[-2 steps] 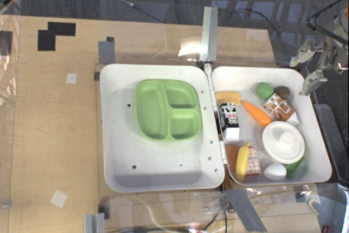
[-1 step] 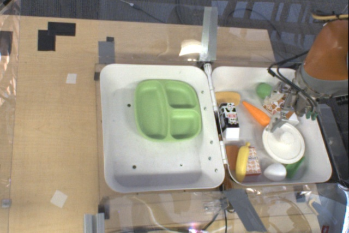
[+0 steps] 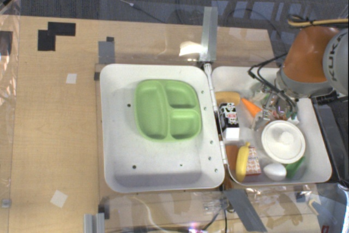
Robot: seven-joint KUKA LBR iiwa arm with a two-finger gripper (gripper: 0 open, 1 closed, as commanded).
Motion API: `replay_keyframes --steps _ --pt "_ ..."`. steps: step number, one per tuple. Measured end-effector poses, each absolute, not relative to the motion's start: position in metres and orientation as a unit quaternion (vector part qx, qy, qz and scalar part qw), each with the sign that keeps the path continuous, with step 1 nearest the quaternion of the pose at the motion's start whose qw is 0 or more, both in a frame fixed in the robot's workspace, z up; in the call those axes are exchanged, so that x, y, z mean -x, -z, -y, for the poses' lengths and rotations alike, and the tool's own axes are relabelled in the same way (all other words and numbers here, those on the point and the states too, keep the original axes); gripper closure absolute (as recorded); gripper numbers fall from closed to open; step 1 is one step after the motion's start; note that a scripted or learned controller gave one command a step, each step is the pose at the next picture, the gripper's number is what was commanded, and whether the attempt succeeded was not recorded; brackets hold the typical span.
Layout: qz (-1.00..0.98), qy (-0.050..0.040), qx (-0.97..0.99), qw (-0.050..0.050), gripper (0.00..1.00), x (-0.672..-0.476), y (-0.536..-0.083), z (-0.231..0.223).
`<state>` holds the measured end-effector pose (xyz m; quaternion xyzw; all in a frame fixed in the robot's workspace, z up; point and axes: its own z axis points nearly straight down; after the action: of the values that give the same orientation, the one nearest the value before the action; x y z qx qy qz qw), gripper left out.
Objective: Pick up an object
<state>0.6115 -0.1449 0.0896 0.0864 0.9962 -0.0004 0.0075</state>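
Bench [image 3: 49,133], two white bins [image 3: 120,172], one green tray [image 3: 166,109]

**Layout around the end effector**

The end effector [image 3: 274,105] hangs over the right bin [image 3: 323,163]. Just before it sits a bowl [image 3: 282,141]; left of it, a carrot [image 3: 251,107]. Further left, in the left bin [image 3: 117,133], lies a divided plate [image 3: 167,109]. Both bins rest on the counter [image 3: 49,133].

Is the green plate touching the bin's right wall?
Apart. The camera view shows a bare white strip of bin floor between the green plate and the left bin's right wall.
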Motion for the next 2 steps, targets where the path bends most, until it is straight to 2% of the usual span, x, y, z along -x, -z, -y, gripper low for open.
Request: replay_keyframes --steps 1,2 --pt "-0.998 0.004 -0.068 0.009 0.0 -0.637 -0.089 0.088" --pt "-0.996 0.0011 -0.089 0.005 0.0 -0.554 -0.09 0.158"
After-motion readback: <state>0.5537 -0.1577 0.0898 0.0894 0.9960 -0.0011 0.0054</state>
